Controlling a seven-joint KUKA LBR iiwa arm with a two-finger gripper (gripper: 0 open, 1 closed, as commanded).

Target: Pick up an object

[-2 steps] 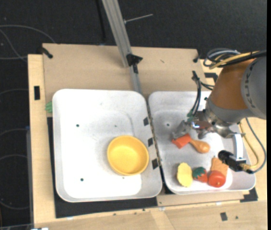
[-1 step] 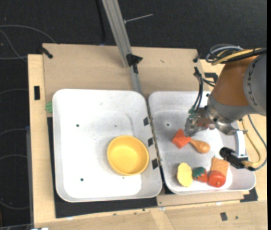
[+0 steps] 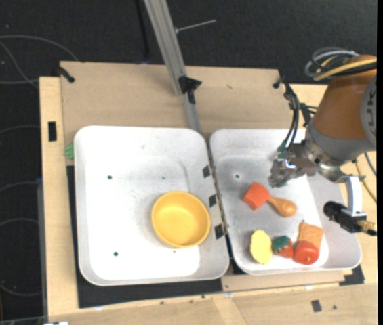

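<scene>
The right bin (image 3: pixel 245 147) holds an orange-red block (image 3: pixel 255 196) joined to a tan drumstick-shaped piece (image 3: pixel 283 206), a yellow corn-like piece (image 3: pixel 261 246), a small green piece (image 3: pixel 283 242), a red tomato (image 3: pixel 305 252) and an orange carrot-like piece (image 3: pixel 310 233). My gripper (image 3: pixel 279 172) hangs over the right bin's middle, just up and right of the orange-red block. Nothing shows between its fingers.
A yellow bowl (image 3: pixel 180 219) sits in the left bin (image 3: pixel 123 161), near the divider between the bins. A slanted metal pole (image 3: pixel 167 46) rises from the bench behind the bins. The arm's grey and orange body (image 3: pixel 344 114) covers the right bin's far right side.
</scene>
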